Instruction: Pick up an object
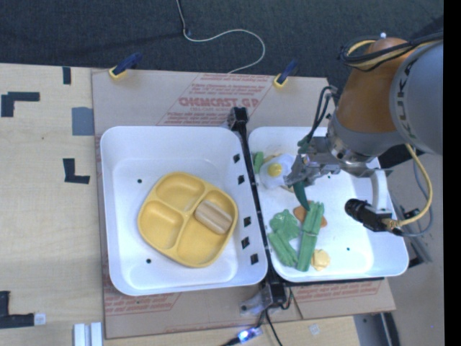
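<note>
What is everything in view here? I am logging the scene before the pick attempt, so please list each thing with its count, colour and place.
bins: two, white, side by side on the bench.
divided plate: one, yellow, in the left bin.
tan block: one, light brown, lying in the plate's right compartment.
green toy vegetables: several, green, piled in the right bin's near-left part.
small yellow piece: one, yellow, in the right bin's far-left part.
orange pieces: two or so, orange-yellow, among and beside the green pile.
cardboard sheet: one, brown, under the bins.
clamps: two, blue and yellow, at the cardboard's far edge.
arm: one, grey and orange, over the right bin.
gripper: one, dark, above the green pile.
</note>
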`<state>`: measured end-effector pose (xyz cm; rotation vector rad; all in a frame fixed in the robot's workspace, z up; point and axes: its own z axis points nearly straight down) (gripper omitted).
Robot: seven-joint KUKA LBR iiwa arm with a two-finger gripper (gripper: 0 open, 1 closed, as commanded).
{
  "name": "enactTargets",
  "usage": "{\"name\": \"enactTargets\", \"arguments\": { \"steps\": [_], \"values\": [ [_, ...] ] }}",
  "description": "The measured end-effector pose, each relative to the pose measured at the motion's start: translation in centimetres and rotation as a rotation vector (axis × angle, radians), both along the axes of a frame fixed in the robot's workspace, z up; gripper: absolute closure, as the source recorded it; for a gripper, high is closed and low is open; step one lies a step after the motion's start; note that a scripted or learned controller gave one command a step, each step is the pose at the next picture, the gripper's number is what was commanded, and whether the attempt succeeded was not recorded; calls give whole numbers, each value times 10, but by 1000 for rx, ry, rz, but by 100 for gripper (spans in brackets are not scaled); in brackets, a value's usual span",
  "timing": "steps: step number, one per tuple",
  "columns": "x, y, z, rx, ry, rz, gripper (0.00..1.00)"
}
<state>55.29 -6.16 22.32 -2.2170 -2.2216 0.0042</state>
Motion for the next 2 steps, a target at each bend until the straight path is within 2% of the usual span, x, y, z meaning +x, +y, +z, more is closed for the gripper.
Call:
{"name": "enactTargets", "arguments": {
  "steps": [1, 2],
  "values": [
    [-35, 48, 7, 0, 0, 0, 100],
    [-68, 82, 0, -1, 1, 0, 100]
  ]
}}
